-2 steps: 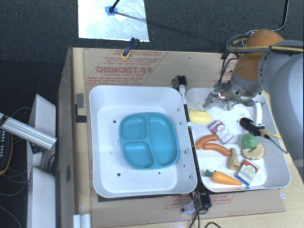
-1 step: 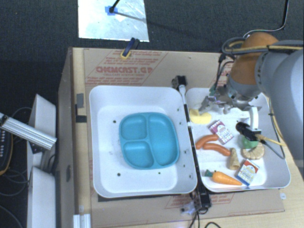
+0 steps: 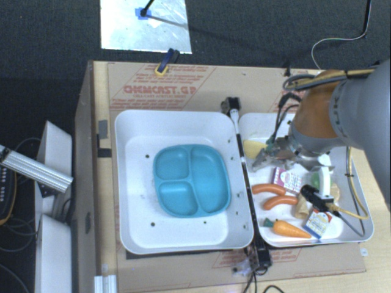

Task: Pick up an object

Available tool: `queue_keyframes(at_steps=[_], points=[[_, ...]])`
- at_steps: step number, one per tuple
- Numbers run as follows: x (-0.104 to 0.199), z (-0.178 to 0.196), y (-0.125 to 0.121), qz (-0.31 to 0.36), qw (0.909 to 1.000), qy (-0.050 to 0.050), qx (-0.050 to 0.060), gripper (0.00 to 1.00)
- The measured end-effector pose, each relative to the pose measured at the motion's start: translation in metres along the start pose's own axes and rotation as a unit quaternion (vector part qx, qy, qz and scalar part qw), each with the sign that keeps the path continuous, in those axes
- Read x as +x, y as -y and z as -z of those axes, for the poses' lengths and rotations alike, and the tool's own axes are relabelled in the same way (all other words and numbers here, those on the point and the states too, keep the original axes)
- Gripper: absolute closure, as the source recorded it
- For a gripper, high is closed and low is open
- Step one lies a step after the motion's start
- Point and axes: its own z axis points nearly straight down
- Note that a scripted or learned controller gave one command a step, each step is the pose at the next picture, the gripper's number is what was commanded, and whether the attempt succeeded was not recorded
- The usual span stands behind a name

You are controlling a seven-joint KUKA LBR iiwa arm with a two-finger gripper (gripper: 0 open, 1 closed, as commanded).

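- carrot (image 3: 291,228) at lower right of right bin (image 3: 360,240), long axis left-right, tight to the front wall.
- 2 sausages (image 3: 274,195) above it, lying left-right, just below-right of gripper (image 3: 267,155).
- Finger gap: can't tell, blurred.
- Blue tray (image 3: 190,179) in left bin (image 3: 131,163), well apart.

Hand (image 3: 269,155) low over right bin (image 3: 357,240); blue tray (image 3: 191,180) in left bin (image 3: 131,237).

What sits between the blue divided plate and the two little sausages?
In the camera view, the bins' touching white rims separate the blue divided plastic plate from the two orange-red toy sausages.
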Motion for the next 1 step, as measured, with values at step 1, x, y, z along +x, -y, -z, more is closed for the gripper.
queue_keyframes(at_steps=[1], points=[[-0.0031, 0.0002, 0.0286, 0.000, 1.0000, 0.000, 0.000, 0.00]])
